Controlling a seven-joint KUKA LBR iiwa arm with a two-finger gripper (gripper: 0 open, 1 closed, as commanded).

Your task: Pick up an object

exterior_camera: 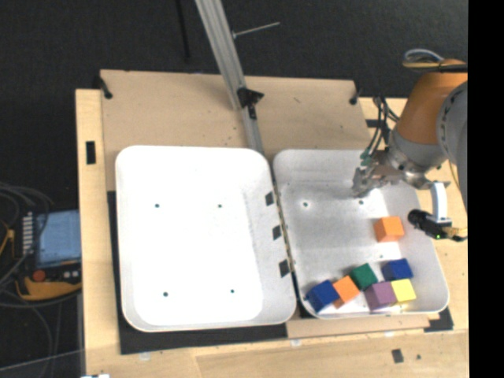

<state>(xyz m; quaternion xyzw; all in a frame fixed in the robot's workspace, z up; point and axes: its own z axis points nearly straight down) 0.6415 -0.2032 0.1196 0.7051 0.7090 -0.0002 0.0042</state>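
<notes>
1. Seven blocks sit in the right bin (315, 172), the landmark for these notes; they all lie in its near-right part, probably slid or dropped there.
2. Orange block (388, 227) lies alone near the bin's right wall. It is apart from the rest, so it looks the easiest pick.
3. Others bunch along the bin's near wall: blue block (321, 294) nearest the near-left corner, then a second orange block (346, 288) touching it, green block (363, 276), purple block (379, 294), yellow block (403, 290), and a dark blue block (397, 269) just behind the yellow one. They are packed edge to edge, leaving little room for fingers between them.
4. Claw (367, 179) hangs over the bin's far-right area, well apart from the cluster and nearer the lone orange block. No block is between its tips. Whether it is released or clenched I cannot tell, since it is small and blurred against the pale bin floor.
5. Arm (425, 124) enters over the bin's right wall and is cut off at the picture edge.
6. Left bin (197, 227) touches the right bin's left wall.
7. Metal pole (224, 46) slants down toward the right bin's far-left corner; its foot is hard to make out.
8. Both bins rest on the counter (173, 109). The height of the claw above the bin floor is unclear from this slant.
</notes>
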